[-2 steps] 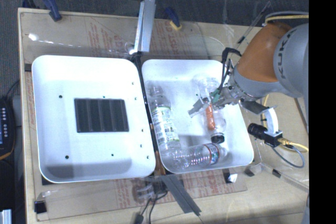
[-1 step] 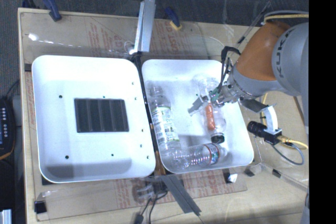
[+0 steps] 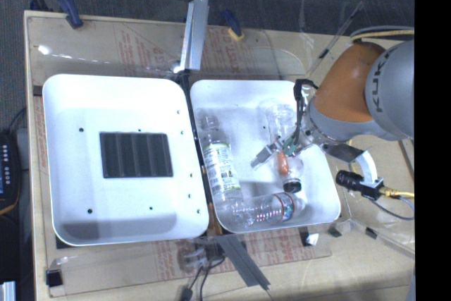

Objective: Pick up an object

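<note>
My gripper (image 3: 270, 154) hangs low over the middle of the right bin (image 3: 320, 211), reaching in from the grey and orange arm (image 3: 352, 91) at the right. Directly beside it, toward the bin's front, lies a small orange object (image 3: 282, 165); whether they touch is unclear. A clear bottle with a white and green label (image 3: 220, 164) lies along the bin's left wall. A second clear bottle (image 3: 262, 210) lies along the front wall. A clear plastic cup (image 3: 277, 116) sits behind the gripper. A small black cap (image 3: 292, 186) rests in front of the orange object.
The left bin (image 3: 63, 116) holds a dark ribbed rectangle (image 3: 136, 155) at its middle. A metal bar (image 3: 194, 32) rises behind the seam between the bins. Blue clamps (image 3: 70, 9) grip the bench's far edge. A black cable fitting (image 3: 356, 182) juts right of the right bin.
</note>
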Controlling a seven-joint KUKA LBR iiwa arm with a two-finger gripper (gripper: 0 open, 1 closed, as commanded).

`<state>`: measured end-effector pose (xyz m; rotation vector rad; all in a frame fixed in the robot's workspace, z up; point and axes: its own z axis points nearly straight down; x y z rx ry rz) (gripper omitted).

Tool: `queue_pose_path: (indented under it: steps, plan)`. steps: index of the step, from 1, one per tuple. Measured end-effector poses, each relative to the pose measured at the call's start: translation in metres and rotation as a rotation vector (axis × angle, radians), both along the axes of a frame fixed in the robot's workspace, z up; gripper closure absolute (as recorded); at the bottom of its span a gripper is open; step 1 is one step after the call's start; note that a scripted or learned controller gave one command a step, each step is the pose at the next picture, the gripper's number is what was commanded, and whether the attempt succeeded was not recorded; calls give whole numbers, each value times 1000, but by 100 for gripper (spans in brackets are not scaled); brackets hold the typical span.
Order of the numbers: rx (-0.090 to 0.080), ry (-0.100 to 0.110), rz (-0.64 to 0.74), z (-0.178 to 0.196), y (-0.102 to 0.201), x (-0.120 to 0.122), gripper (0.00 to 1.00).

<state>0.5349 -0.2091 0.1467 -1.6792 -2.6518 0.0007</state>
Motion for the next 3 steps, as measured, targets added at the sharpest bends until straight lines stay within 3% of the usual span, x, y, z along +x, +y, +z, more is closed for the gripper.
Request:
queue_pose_path:
  steps: [1,2,3]
  plan:
    - [-2,-2,8,-9,-2,17,0]
    - [-2,-3,-2,14,-2,10,0]
    - [-3,-5,290,15,1,39,0]
